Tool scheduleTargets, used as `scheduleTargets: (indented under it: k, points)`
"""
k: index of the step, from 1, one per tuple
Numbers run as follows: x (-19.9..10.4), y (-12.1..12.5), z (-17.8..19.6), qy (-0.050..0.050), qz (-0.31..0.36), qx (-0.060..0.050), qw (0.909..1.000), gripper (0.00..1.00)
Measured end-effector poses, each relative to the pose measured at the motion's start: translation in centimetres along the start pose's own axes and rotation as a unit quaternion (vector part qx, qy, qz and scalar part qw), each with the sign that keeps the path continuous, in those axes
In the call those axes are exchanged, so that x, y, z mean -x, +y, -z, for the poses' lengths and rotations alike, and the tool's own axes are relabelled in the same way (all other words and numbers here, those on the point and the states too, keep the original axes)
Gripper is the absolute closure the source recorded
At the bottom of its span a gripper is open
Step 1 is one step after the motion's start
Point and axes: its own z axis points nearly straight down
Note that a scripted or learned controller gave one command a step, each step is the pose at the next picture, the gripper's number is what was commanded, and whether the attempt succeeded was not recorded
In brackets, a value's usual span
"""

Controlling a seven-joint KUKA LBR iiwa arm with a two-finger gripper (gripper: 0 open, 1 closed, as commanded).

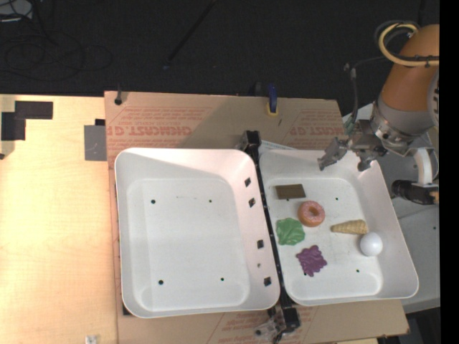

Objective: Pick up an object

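1. White bins are sitting side by side on the tabletop; the left bin is showing bare floor, while the right bin is carrying every candidate, likely so picks start there.
2. Near its middle are lying a brown block, a pink donut, a green lump, a purple cluster, a white ball and a tan cone.
3. That cone is lying flat, long axis across the bin, tip pointing toward the left bin.
4. Over the right bin's far right corner, the end effector is hovering with fingers spread apart, gripping nothing.
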Motion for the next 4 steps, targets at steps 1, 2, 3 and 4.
scheduleTargets:
  k: [1, 2, 3, 4]
  points:
    - [2.6, -1.9, 14.2, -0.003, 0.0, 0.008, 1.0, 0.0]
    - [2.3, -9.8, 30.2, -0.002, -0.001, 0.008, 1.0, 0.0]
    - [2.1, -9.4, 30.0, -0.001, 0.002, -0.001, 1.0, 1.0]
    - [-5.4, -13.2, 24.7, 0.001, 0.003, -0.003, 1.0, 1.0]
